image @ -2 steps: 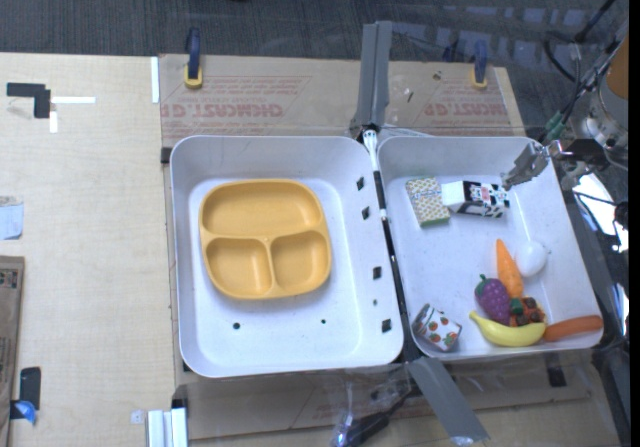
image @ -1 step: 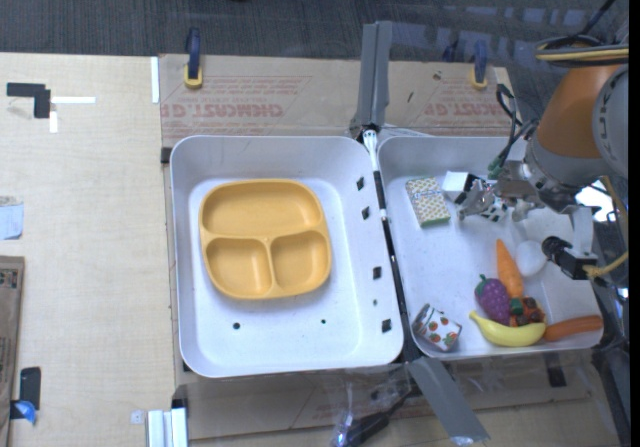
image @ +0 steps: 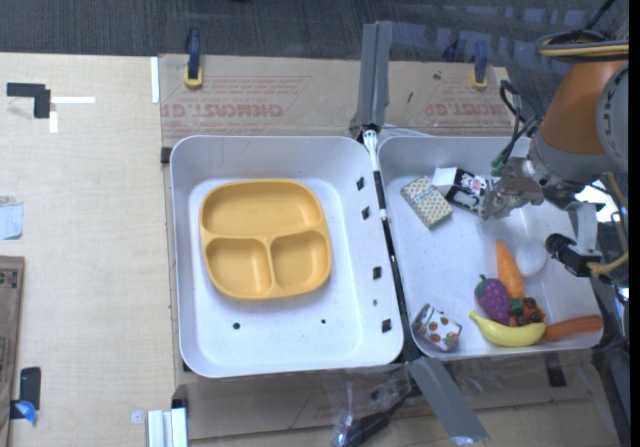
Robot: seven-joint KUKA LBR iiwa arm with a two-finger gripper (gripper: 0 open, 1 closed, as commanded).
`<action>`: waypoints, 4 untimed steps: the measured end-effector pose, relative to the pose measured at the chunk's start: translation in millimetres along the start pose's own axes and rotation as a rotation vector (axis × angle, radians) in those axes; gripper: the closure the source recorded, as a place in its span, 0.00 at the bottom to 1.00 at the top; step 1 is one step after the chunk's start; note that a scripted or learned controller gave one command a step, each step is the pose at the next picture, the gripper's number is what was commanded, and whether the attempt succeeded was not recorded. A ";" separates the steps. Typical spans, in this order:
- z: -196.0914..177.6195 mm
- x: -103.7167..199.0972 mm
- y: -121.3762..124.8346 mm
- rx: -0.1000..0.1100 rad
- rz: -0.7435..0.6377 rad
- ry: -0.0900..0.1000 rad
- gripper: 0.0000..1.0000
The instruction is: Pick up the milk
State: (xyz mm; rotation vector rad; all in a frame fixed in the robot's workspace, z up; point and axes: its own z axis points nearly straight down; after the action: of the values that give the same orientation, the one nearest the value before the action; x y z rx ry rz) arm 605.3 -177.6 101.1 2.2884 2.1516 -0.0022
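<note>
**Hand down beside the milk at the back of the right bin**

Looked down on a pale counter (image: 80, 235) carrying two shallow white bins side by side. Found the left bin (image: 190, 265) holding a yellow divided plate (image: 265, 237), set roughly in the middle.

Found the milk (image: 458, 185), a small black-and-white carton, lying on its side near the back wall of the right bin (image: 440, 265), just beside a yellowish patterned box (image: 427, 202) on its left. Saw the hand (image: 495, 200) lowered into that bin at the milk's right end, touching or very nearly so; could not tell which. Could not tell either whether the hand stood apart or together, being too blurred and dark there. Saw nothing plainly clamped in it.

Noted toward the front of the right bin a small white patterned carton (image: 437, 328) by the near-left corner, and farther right a cluster: purple grapes (image: 491, 295), a banana (image: 512, 333), an upright-lying carrot (image: 508, 268) and a second carrot (image: 573, 327).
</note>
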 end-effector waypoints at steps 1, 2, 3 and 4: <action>-94.9 88.7 48.6 -0.001 -0.067 0.000 1.00; -94.3 88.2 48.4 0.000 -0.067 0.000 0.00; -1.8 56.5 35.5 -0.012 -0.003 0.002 0.00; -22.8 50.4 41.0 -0.033 0.001 -0.007 1.00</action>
State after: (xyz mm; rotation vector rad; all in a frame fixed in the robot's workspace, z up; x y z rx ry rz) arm 649.3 -129.8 123.8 2.2687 2.1302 0.0257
